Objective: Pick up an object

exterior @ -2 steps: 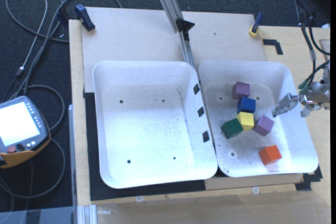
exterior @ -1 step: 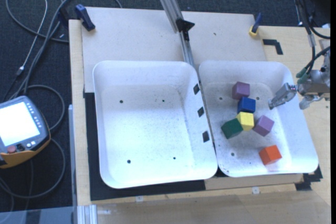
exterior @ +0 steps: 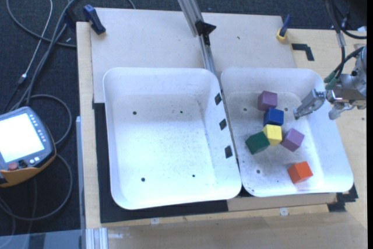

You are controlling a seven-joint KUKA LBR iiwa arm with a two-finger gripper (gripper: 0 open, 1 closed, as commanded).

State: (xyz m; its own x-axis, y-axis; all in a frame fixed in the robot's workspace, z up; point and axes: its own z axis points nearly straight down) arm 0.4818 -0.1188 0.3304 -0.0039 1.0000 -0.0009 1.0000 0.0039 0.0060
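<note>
Orange cube (exterior: 300, 172) lies apart; hand (exterior: 307, 107) hovers near clustered blocks (exterior: 272, 125).

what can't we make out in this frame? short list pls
- Tool, camera view: too small and slanted to tell how it is set, or whether it touches anything.
- Arm: cut off by the right edge beyond the wrist.
- Green cube: its right corner is hidden behind the yellow cube.
- Blue cube: whether it touches the purple cube above it is unclear.
- Pendant screen, left edge: glare washes it out.
</note>
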